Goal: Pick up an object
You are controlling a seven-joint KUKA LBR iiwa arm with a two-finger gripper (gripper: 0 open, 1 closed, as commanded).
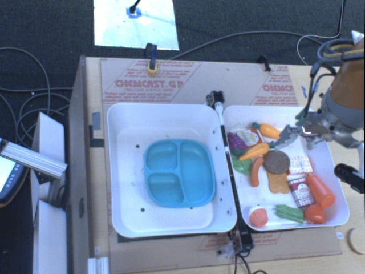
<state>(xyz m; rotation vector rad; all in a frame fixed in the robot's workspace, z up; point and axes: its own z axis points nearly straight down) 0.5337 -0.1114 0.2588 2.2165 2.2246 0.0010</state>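
Many toys: you see a heap of play food in the right bin [341, 207], none of it lifted.
Patty: your brown disc [276, 162] sits mid-bin, touching the tan cracker [278, 182] at its 6 o'clock.
Carrots: one [255, 150] lies at the patty's 10 o'clock, another [270, 132] at its 12 o'clock.
Sausage: the orange one [255, 171] lies at the patty's 8 o'clock.
Bottle: a red one [299, 190] at 4 o'clock, beside a long orange piece [320, 190].
Tomato: [258, 217] at the bin's 7 o'clock corner, a green piece [290, 213] next to it.
Gripper: yours [290, 135] hangs over the bin's 1 o'clock part, just above the patty's 1 o'clock; you can't tell how wide the claw is, and nothing shows between its tips.
Arm: it [348, 96] enters from 3 o'clock.
Left bin: its [128, 119] floor carries a blue tray [179, 173].
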